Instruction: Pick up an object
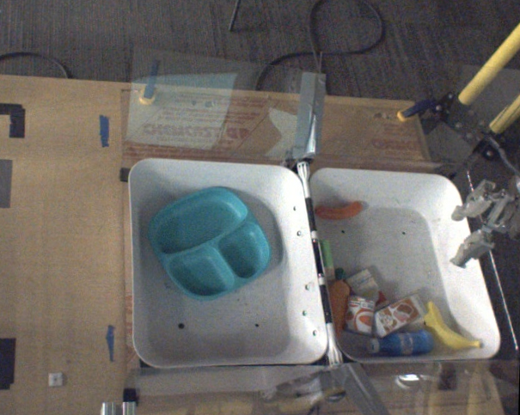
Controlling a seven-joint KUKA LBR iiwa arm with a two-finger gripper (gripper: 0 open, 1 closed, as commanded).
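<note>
Logged two shallow white bins side by side on the wooden worktop (51, 262): left bin (151, 327), right bin (415, 200)

Found the claw (470, 236) at the far right, over the right rim of the right bin, apart from every loose item. Could not tell whether wide or narrow; too small and pale against the bin wall. Saw nothing held in it

Noted a teal divided plate (209, 240) in the left bin, three compartments, sitting toward the far side and a little left of middle

Counted the pickable things in the right bin, mostly crowded into the near half:
- orange sausage-shaped piece (339, 210) lying alone at the far left corner, well apart from the rest
- thin green stick (327, 259) lying along the left wall
- orange lump (339, 299) near the left wall, just beside the cartons
- small grey carton (363, 281), tilted, far side of the cluster
- red-and-white carton (359, 315) near it
- second red-and-white carton (400, 312), lying at a slant, just right of the first
- blue bottle (405, 342) on its side along the near wall
- yellow banana (449, 329) at the near right corner, one end close to the slanted carton

Marked a clear plastic sheet (191, 109) flat on the worktop beyond the left bin, and bits of blue tape (104, 131) left of it

Spotted black cables (345, 25) on the grey floor beyond the worktop, and yellow poles (499, 58) at the far right
</note>
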